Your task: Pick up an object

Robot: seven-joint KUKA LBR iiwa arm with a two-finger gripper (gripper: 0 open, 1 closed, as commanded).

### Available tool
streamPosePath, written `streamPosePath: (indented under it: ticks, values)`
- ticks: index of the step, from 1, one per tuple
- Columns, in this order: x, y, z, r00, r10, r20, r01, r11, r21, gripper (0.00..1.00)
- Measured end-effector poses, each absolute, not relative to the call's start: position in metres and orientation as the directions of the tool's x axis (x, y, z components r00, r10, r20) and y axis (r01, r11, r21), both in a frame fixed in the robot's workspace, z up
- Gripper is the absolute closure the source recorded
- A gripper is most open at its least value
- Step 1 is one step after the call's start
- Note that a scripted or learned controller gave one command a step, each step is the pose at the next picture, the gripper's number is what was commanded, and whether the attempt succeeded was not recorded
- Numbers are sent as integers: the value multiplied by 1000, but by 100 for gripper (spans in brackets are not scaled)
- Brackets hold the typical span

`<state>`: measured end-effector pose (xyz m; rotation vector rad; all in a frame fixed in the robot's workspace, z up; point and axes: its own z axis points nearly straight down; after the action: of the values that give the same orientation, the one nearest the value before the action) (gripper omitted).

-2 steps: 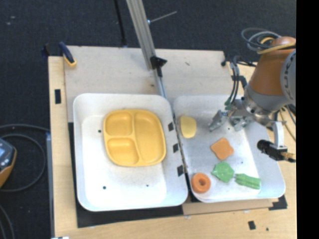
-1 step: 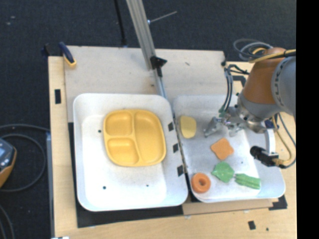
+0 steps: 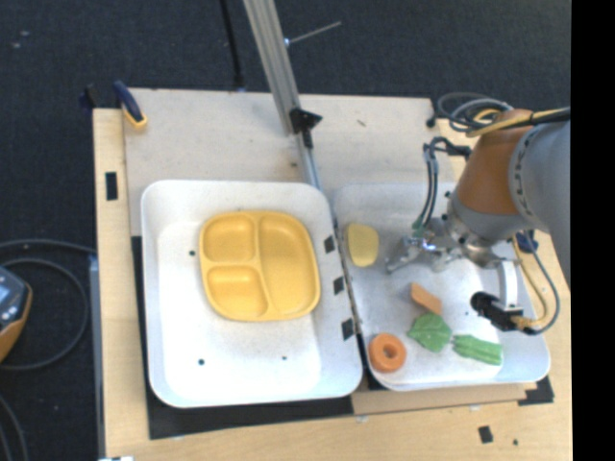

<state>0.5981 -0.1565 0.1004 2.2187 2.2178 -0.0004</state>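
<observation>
The bench point(image 3: 192, 142) is carrying two shallow white bins side by side, and a slanted metal pole point(image 3: 274, 51) is crossing its far edge toward the gap between them. The left bin point(image 3: 173, 353) is holding a yellow divided plate point(image 3: 259, 263), which is lying flat near the bin's middle with its three compartments facing up. The grey arm point(image 3: 524, 185), with its orange band showing above the wrist, is reaching in from the right and hanging over the right bin point(image 3: 384, 205), with cables looping beside it. Its gripper point(image 3: 408, 254) is pointing toward the left, sitting over the bin's upper middle, just beside a pale yellow rounded piece point(image 3: 362, 245) that is lying against the bin's left wall; whether the tips are spread or pressed together cannot be told from this angle, and nothing is showing between them. Nearer the front, two green leafy pieces point(image 3: 452, 339) are lying side by side. An orange ring point(image 3: 388, 352) is resting at the bin's front left corner, close to the green pieces. A small orange wedge point(image 3: 426, 299) is lying between the gripper and the green pieces, apart from both.
</observation>
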Motion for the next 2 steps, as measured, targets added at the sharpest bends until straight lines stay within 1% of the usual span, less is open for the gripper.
streamPosePath:
  ticks: [1,2]
  values:
    - [599,-157,113,3,1000,-3,1000,-3,7,100]
    - [596,-162,158,5,1000,-2,1000,-5,5,100]
